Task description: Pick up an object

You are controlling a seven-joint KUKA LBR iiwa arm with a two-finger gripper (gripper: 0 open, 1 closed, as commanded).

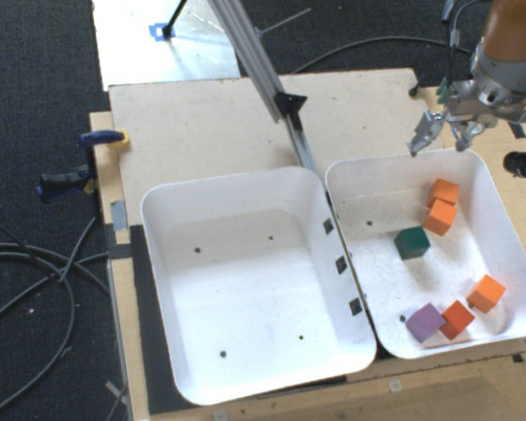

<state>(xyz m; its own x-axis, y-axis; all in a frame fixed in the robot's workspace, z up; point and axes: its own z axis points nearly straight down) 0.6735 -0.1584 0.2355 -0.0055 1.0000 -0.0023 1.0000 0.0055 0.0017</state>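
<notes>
Hand poised above the right bin's far rim, nothing held yet.

The hand (443, 134) is seen with fingers apart and empty, just beyond the far rim of the right bin (518, 251). Inside that bin, the green cube (412, 242) sits alone near its middle, apart from the orange blocks (441, 206); it is judged the cleanest target, best approached straight down with fingers straddling it.

Dark speckled carpet (13, 82) spreading around the bench, black cables (24, 270) trailing across it at left, pale wooden benchtop (206, 126) lying under soft light, blue clamp (75, 174) gripping its far left edge, metal pole (250, 51) slanting overhead.
</notes>
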